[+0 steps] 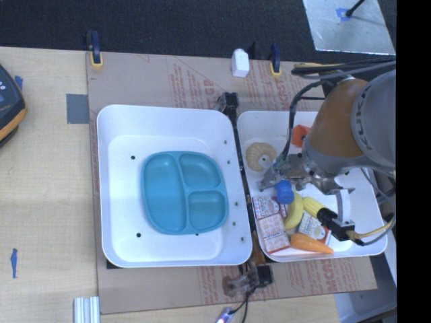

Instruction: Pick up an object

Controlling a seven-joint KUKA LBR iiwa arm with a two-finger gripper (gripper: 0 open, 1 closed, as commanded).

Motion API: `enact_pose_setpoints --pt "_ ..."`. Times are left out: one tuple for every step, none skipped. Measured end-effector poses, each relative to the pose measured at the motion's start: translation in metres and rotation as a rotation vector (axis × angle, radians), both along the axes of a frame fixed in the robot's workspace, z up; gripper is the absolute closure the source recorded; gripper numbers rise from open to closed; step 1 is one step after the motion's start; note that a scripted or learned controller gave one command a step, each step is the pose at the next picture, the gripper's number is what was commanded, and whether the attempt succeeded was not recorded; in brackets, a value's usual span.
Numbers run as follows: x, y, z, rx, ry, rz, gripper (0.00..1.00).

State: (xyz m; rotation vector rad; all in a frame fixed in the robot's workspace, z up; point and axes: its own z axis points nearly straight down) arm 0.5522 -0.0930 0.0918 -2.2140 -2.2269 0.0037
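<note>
Right, I see the arm (350, 123) bent down from the right into the right bin (377, 247), gripper (286, 173) low over the blue object (284, 192) beside the banana (294, 212), jaw state unclear.

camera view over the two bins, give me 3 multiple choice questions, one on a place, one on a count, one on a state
1. Where does the blue tray lie?
A. in the left bin
B. in the right bin
C. on the bare bench

2. How many compartments does the tray have?
A. two
B. three
C. five

3. Where is the gripper?
A. above the left bin
B. low in the right bin, among the clutter
C. parked off the bench

Answers: 1 A, the tray sits in the left bin. 2 B, one long section and two smaller ones. 3 B, it hangs by the blue item and yellow banana in the right bin.
</note>
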Motion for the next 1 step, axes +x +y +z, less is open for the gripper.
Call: enact_pose_setpoints --pt "-0.0214 0.0011 -0.0003 0.0 0.002 -0.001 0.0"
